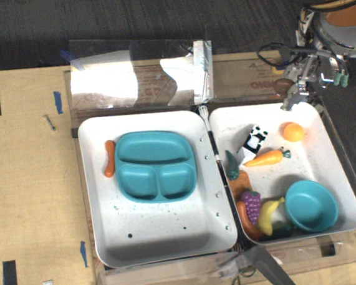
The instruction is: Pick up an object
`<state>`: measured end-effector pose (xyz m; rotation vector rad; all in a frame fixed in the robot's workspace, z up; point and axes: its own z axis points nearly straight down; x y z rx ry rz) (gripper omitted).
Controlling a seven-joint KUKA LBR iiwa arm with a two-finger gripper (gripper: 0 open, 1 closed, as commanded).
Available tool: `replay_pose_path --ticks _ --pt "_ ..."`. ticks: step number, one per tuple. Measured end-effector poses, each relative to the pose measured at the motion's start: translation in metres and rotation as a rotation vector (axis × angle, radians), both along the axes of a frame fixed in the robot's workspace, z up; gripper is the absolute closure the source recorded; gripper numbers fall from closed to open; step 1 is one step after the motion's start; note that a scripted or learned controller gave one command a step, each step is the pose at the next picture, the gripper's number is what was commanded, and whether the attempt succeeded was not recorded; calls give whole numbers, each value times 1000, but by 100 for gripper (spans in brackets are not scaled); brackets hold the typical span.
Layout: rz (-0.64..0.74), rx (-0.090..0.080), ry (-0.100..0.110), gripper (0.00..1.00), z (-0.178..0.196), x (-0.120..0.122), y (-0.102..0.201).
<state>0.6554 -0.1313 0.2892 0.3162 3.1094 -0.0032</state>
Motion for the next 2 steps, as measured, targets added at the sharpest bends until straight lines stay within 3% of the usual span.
replay_pose_path --ticks 1,2 --pt "3 2 7 0 -4 -1 2" --pt "64 4 20 0 -132 1 -23"
